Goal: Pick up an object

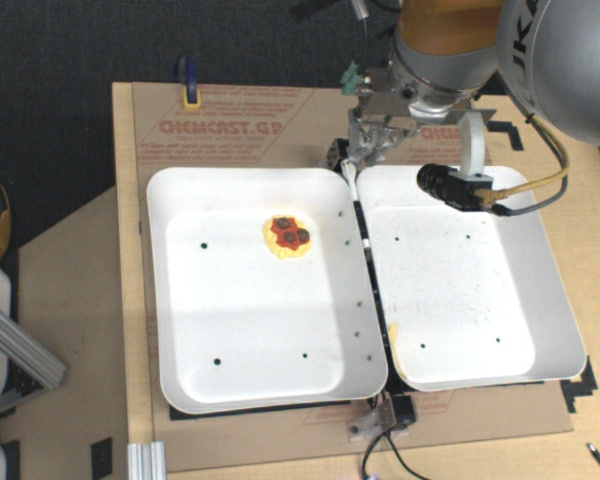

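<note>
Little of the task appears to be done. The small round yellow toy with red and dark toppings, like a miniature pizza [289,237], is seen lying flat in the upper middle of the left shallow white bin [180,298], untouched and well apart from the arm. The two-finger gripper [365,153] is found at the upper centre of the frame, above the far end of the seam between the left bin and the right shallow white bin [540,318]. Whether it is wide or narrow cannot be told; nothing is seen held. The approach, the grasp and the lift are all judged to remain. The toy is nearly circular, so no clear long axis or heading can be made out.
</note>
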Robot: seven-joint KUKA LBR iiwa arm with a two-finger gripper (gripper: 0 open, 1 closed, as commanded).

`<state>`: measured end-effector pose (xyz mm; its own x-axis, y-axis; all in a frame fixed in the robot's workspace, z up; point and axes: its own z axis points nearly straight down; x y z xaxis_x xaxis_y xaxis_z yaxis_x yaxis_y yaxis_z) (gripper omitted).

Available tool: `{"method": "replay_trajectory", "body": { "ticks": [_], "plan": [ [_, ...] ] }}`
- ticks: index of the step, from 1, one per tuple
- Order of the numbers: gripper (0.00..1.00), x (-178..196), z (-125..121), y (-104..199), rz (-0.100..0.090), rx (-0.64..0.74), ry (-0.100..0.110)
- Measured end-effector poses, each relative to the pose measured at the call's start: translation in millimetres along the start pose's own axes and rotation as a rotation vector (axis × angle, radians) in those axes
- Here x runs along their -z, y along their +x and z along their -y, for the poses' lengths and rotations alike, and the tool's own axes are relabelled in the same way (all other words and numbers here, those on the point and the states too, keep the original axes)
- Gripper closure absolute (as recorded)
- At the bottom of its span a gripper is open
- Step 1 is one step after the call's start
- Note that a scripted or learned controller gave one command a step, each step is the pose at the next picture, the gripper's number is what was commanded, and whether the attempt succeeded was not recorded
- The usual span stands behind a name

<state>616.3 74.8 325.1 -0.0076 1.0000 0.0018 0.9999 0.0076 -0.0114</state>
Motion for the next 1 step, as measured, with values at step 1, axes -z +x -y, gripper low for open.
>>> {"method": "replay_trajectory", "body": {
  "ticks": [1],
  "plan": [
    [1.00,-109.9,-14.3,100.3,0.000,0.002,0.000]
  ]
}}
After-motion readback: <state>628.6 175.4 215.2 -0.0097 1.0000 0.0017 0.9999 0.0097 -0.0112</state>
